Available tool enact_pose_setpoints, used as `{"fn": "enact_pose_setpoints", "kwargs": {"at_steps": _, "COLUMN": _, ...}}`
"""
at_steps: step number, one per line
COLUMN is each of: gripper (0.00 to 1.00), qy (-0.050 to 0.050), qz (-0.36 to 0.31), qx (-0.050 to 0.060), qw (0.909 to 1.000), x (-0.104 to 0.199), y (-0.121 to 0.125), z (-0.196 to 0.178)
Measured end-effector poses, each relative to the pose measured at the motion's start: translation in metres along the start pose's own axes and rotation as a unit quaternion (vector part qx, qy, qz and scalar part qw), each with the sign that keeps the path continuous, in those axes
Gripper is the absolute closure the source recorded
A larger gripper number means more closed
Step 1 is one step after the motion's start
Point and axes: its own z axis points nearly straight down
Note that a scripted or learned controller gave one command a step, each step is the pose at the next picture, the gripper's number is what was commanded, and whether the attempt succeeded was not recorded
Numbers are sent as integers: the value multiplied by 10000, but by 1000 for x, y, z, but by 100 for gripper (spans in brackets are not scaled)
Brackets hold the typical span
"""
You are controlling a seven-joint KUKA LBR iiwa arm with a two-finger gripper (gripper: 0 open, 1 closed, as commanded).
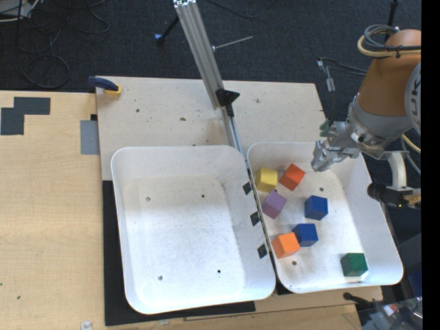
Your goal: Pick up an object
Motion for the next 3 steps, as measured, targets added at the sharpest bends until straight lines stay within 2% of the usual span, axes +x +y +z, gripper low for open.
{"fn": "enact_pose_setpoints", "kwargs": {"at_steps": 1, "gripper": 100, "qy": 4, "qz": -6, "qx": 17, "qw": 10000, "x": -1, "y": 0, "z": -16}}
{"fn": "enact_pose_setpoints", "kwargs": {"at_steps": 2, "gripper": 100, "qy": 16, "qz": -23, "qx": 40, "qw": 10000, "x": 59, "y": -14, "z": -8}}
{"fn": "enact_pose_setpoints", "kwargs": {"at_steps": 3, "gripper": 100, "qy": 13, "qz": -17, "qx": 44, "qw": 10000, "x": 103, "y": -28, "z": 4}}
